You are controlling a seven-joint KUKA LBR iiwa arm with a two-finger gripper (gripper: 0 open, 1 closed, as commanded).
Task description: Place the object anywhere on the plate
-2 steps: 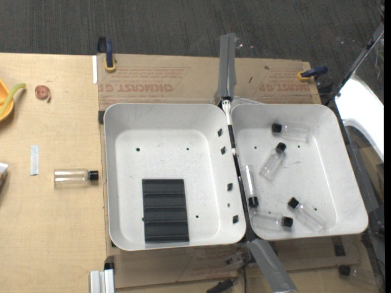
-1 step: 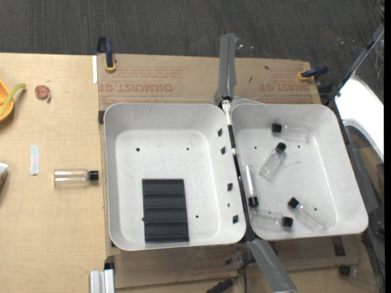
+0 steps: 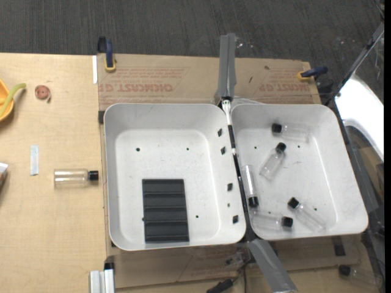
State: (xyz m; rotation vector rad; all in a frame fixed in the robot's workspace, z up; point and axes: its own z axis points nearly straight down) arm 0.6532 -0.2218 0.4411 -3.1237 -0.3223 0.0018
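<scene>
Two white bins side by side on the surface (image 3: 49, 224), seen from above.

The left bin (image 3: 116, 163) holds a black ribbed plate (image 3: 165, 210) near its front. The right bin (image 3: 342, 163) has several clear black-capped vials scattered about, one (image 3: 272, 161) near the middle. Another vial (image 3: 76, 176) lies on the wood, left of the bins.

Smooth whitish arm shell (image 3: 361, 105)
</scene>
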